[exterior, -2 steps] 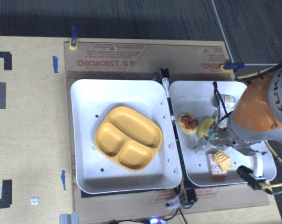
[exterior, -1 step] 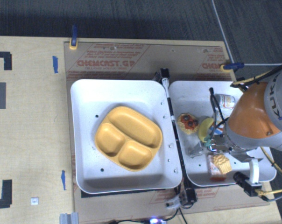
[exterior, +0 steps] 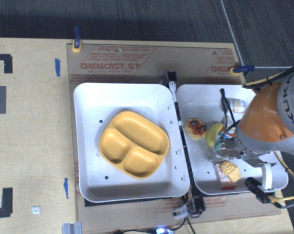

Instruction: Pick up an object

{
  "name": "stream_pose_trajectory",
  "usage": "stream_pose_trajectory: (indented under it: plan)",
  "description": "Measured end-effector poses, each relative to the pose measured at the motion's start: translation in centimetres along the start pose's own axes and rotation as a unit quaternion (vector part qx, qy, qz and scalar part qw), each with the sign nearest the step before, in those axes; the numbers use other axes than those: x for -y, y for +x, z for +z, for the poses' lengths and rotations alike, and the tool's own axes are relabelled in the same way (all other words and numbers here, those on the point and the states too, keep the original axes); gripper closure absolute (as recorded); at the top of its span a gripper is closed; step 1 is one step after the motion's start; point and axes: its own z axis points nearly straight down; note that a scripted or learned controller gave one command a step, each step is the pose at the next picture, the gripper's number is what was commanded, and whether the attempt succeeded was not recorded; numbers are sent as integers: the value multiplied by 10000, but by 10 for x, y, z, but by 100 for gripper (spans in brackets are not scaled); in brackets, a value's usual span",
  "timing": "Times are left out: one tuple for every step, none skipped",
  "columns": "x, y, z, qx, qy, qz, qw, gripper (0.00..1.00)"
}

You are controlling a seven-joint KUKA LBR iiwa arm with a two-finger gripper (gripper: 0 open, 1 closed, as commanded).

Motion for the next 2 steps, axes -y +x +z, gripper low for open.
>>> stream_pose_trajectory:
  plan:
    - [0, 0, 0, 0, 2, -2, 10000, 0]
    - [3, 5, 11, -13, 47, -3, 10000, 0]
